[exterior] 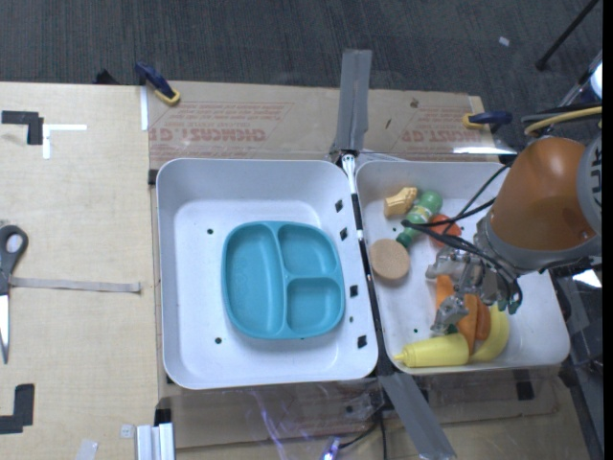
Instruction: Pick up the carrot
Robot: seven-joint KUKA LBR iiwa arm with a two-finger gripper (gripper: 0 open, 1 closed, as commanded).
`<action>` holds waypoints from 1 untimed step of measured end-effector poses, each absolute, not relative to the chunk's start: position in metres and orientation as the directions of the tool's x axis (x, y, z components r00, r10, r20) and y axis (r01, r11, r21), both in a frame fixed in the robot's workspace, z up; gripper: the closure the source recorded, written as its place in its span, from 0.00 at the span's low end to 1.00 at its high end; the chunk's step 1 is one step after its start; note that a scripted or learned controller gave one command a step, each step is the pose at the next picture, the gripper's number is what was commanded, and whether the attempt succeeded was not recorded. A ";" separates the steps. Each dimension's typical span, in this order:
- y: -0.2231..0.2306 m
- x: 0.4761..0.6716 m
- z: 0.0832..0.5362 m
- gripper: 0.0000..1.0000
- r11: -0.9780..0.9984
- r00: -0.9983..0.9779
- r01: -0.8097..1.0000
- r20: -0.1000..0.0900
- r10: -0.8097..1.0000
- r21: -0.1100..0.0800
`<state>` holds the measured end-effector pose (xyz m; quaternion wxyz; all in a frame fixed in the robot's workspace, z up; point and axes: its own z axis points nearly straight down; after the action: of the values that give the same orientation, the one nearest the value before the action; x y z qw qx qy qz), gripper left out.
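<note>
The gripper [460,300] is down in the right bin [546,353] at the grasp step, fingers seemingly straddling the carrot [469,316], though I cannot tell their gap; next, I judge, a firm close, then a straight lift.

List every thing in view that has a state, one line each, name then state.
Teal divided plate: flat in the left bin, nothing in its compartments.
Carrot: lying in the right bin, under the gripper.
Yellow squeeze bottle: on its side.
Scissors: lying on the bench beyond the bins.
</note>
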<state>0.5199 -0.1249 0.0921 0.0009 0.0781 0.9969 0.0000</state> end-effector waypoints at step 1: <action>-0.124 0.522 0.102 1.00 0.988 -0.988 0.153 -0.007 0.153 0.000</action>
<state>0.5222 -0.1243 0.1019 0.0033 0.0767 0.9970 -0.0003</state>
